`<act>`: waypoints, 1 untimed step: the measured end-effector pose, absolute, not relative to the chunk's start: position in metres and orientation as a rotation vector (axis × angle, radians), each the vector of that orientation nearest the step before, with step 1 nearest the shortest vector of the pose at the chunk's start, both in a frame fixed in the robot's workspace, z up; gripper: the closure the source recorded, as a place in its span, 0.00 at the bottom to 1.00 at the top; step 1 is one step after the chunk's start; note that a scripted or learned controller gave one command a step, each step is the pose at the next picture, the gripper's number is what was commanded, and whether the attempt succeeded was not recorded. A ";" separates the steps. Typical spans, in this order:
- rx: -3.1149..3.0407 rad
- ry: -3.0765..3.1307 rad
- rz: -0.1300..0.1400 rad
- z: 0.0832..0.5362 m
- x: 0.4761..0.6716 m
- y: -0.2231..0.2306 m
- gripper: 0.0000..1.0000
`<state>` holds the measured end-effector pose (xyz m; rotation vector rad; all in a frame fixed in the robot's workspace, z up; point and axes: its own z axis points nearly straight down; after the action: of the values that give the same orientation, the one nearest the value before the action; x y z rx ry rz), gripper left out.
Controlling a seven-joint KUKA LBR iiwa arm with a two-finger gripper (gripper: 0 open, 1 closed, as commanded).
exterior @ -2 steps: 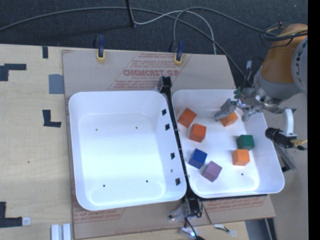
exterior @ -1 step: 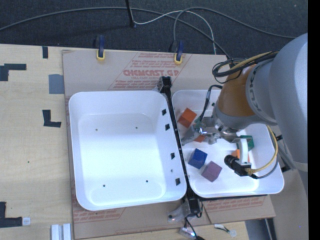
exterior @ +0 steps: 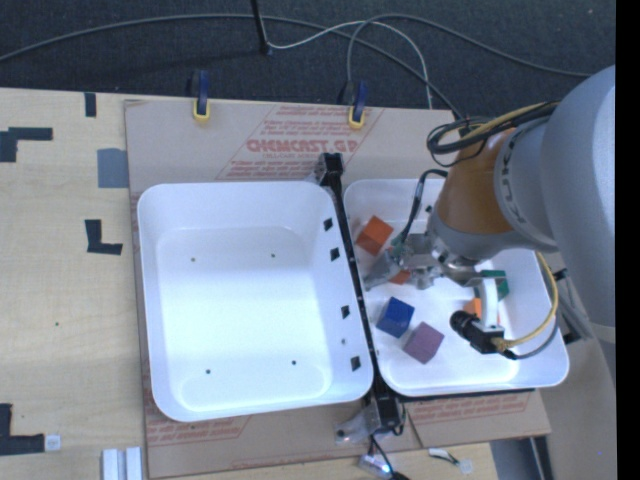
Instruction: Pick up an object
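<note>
the tool (exterior: pixel 385 271) hangs low in the right bin (exterior: pixel 545 373), beside the divider; whether it is apart or together i cannot tell. nearest lie an orange block (exterior: pixel 376 234) just above it and a blue cube (exterior: pixel 396 316) just below, with a purple block (exterior: pixel 424 342) touching the blue one's corner. all look small, rigid and probably light, with flat faces. the blue cube seems best taken across two opposite flat sides, away from the purple neighbour.

Wooden bench (exterior: pixel 60 298) carries cardboard sheet (exterior: pixel 290 143); two white bins, left (exterior: pixel 240 208) and right (exterior: pixel 540 373), on it.
</note>
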<state>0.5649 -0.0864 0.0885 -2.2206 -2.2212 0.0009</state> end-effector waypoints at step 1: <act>-2.221 -2.222 0.000 0.089 0.602 -0.086 0.00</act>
<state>0.6015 -0.0860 0.0886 -2.2207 -2.2221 0.0004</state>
